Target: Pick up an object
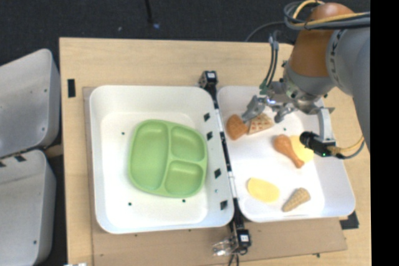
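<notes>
My gripper hangs over the back left part of the right bin, its fingers spread open. Just below and between them lies a toast-coloured wedge, not held. A brown round piece touches the wedge's left end. Further right lie a drumstick and a yellow lump beside it. Near the bin's front sit a flat yellow piece and a cone-shaped piece.
The left bin holds a green divided plate. A ridge with black clips separates the two bins. A small black part of the arm's wrist with cables hangs over the right bin's right side.
</notes>
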